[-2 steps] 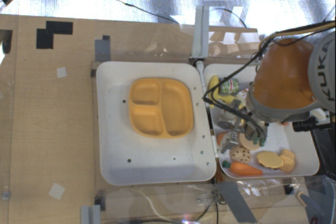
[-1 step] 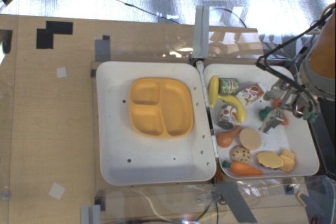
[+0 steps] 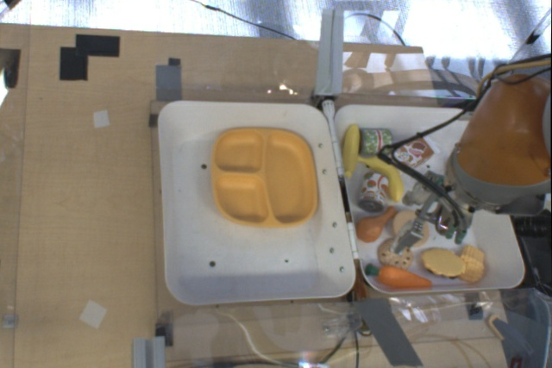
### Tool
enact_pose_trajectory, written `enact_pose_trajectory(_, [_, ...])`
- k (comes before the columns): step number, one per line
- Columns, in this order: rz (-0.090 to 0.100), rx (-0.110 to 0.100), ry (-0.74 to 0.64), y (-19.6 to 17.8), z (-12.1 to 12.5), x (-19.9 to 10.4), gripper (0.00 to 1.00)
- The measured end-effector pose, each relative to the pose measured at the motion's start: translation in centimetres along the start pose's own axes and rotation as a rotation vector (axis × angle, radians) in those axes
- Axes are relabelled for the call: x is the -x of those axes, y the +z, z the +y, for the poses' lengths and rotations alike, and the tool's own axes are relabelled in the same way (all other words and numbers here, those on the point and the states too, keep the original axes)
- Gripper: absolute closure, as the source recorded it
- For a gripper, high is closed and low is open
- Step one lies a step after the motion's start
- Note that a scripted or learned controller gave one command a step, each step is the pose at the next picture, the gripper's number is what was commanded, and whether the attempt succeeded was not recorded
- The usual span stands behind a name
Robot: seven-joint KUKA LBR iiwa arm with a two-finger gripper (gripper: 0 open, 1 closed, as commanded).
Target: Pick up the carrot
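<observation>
The carrot is orange with a small green top and lies along the front wall of the right bin. My gripper hangs above that bin, a short way behind and slightly right of the carrot, over a cookie. It looks open with nothing between its fingers. The arm's orange band covers the bin's right side.
Around the carrot lie a flat yellow cracker, a corn piece, a brown drumstick, a banana, a green can and a white cup. The left bin holds a yellow divided plate.
</observation>
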State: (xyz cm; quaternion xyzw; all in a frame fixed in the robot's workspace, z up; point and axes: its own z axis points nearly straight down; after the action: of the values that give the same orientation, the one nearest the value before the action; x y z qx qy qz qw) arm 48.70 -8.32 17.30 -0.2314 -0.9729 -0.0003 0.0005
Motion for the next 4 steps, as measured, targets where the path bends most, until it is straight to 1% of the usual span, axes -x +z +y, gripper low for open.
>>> enact_pose_trajectory(1, [-0.007,0.005,0.2,-1.2,5.4,-2.5,0.0])
enact_pose_trajectory(2, [-0.013,0.003,-0.028,-8.4,1.1,-0.3,0.0])
enact_pose_trajectory(3, [-0.004,0.002,0.142,-1.1,4.0,-1.9,0.0])
enact_pose_trajectory(4, [-0.006,0.006,0.201,-1.2,9.7,-4.7,0.0])
